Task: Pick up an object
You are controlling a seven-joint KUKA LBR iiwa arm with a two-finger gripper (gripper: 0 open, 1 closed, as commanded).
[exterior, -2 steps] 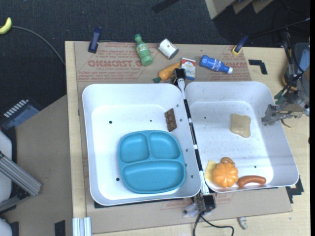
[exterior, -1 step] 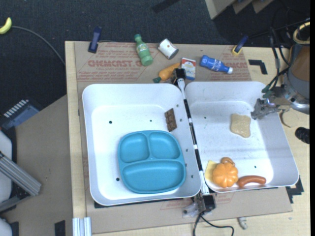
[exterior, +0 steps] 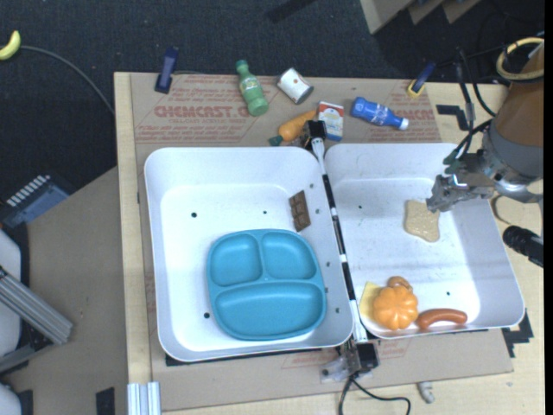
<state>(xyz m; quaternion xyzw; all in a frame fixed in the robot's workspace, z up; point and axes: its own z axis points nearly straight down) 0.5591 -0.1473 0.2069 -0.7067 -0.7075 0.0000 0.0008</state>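
Note: the hand point(exterior: 442, 190) sits over the bread slice point(exterior: 422, 221) for pickup; you cannot tell its closure state.

I see behind the bins a green bottle point(exterior: 252, 89), white cup point(exterior: 295, 85), blue bottle point(exterior: 378, 113), small carton point(exterior: 329, 120), on brown board point(exterior: 207, 106).

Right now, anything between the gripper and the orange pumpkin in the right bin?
Camera view: the beige slice lies just below the gripper; beyond it, bare bin floor to the pumpkin.
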